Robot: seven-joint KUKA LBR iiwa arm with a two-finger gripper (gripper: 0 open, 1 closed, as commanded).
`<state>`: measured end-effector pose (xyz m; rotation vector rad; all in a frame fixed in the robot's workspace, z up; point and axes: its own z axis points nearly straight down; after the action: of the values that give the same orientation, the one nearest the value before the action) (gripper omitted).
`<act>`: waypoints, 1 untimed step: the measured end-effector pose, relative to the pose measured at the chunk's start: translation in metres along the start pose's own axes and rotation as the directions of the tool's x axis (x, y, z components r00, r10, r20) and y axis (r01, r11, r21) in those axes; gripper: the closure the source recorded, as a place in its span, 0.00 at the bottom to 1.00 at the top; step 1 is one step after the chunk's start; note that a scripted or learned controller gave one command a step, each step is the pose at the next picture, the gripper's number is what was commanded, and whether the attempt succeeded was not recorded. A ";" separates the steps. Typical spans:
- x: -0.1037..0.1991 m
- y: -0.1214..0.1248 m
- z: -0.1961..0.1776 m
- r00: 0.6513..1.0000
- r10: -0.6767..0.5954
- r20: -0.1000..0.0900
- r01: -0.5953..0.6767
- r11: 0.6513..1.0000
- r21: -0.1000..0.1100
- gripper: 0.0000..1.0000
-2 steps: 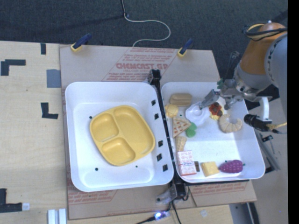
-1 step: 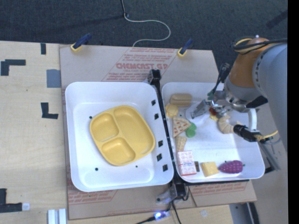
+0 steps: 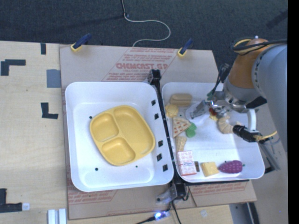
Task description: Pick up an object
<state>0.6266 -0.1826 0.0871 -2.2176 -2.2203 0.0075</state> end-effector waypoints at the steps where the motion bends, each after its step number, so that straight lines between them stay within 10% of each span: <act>1: -0.002 0.001 -0.010 1.000 0.000 0.006 0.000 1.000 -0.006 1.00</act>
<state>0.6276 -0.1842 0.0974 -2.2231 -2.2265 0.0077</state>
